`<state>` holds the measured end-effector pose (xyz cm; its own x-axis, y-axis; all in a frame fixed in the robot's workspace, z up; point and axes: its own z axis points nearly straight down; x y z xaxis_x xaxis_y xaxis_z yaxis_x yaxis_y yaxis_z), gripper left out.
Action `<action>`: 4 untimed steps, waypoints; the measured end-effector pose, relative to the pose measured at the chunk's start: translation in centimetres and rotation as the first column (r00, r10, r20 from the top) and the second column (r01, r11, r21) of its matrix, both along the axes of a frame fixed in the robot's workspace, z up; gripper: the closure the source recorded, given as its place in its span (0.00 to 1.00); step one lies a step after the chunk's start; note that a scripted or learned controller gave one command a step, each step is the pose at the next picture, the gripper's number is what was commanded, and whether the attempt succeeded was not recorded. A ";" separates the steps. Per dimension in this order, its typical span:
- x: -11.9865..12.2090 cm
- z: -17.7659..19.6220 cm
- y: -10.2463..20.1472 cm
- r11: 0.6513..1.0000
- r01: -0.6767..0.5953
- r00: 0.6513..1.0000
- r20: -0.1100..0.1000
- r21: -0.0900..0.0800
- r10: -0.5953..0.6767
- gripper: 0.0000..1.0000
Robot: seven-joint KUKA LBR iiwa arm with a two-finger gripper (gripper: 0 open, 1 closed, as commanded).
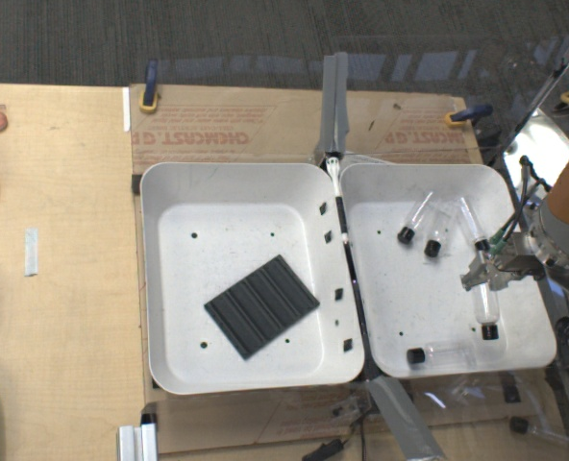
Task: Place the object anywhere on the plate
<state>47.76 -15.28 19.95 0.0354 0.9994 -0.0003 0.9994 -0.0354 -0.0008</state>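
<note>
Two white bins sit side by side on the bench. The left bin carries a dark ribbed plate, lying flat and turned at a slant, a little toward the bin's near edge and right of centre; bare white floor runs all around it, widest toward the far-left corner.

The right bin holds several clear tubes with black caps. Two tubes lie close together near the far edge, one tube lies along the near edge, and another tube stands lengthwise by the right wall, its cap toward the near edge. The bin's left half is open floor.

The gripper hangs low over the right wall of the right bin, just above the far end of that last tube. Whether its fingers are spread or closed I cannot tell, nor whether they touch the tube.
</note>
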 end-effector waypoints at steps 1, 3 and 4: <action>5.2 -4.4 5.1 1.000 0.012 1.000 -0.002 -0.001 -0.012 1.00; 4.6 -0.9 18.6 0.984 -0.180 0.984 -0.004 0.000 0.180 1.00; 12.6 -0.1 22.6 0.945 -0.326 0.945 -0.002 -0.002 0.326 1.00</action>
